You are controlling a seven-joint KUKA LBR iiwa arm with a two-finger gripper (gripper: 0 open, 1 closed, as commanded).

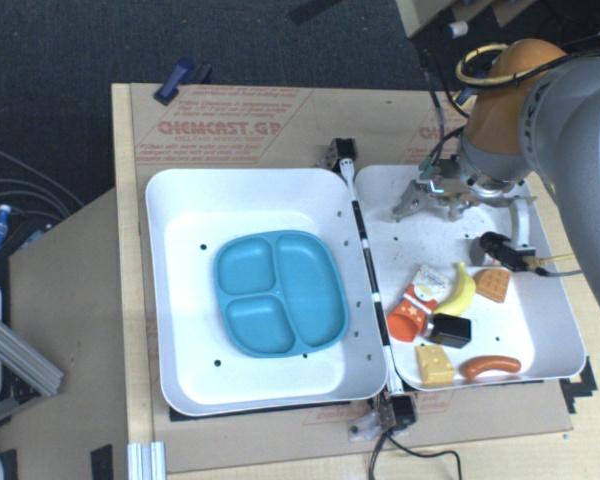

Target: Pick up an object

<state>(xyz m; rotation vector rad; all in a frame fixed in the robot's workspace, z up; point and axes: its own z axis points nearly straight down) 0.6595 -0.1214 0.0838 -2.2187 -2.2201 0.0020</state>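
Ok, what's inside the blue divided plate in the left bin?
Nothing visible: all three compartments of the blue divided plate show bare blue surface. It lies flat in the left bin, so whatever is under it is hidden. The toy food sits in the right bin.

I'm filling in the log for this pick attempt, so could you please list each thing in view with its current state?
Gripper: over the back of the right bin, nothing visibly held.
Blue plate: flat in the left bin, compartments bare.
Banana: lying in the right bin.
Sausage: lying near the front wall.
Cheese wedge: beside the sausage.
Cracker: flat, right of the banana.
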